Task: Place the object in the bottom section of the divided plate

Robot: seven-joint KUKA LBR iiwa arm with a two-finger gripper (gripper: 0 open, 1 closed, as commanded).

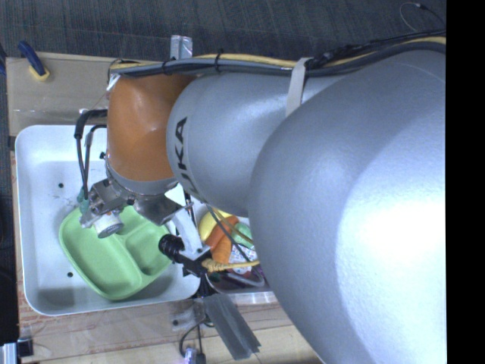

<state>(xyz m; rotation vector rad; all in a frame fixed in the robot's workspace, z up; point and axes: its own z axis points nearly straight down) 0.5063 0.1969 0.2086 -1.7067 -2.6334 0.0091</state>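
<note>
The arm (303,165) hangs low over the left bin (34,203), its wrist above the green divided plate (114,260), so this looks like the placing step. The gripper (102,218) is mostly masked by its mount; whether it is wide, narrow or carrying anything cannot be told. The object itself cannot be identified. Next comes lining up over the plate's bottom section. Colourful items (223,237) in the right bin are largely hidden.

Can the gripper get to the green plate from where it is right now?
Probably yes. The gripper is already over the plate's upper edge in the left bin, with nothing visible between them.
</note>
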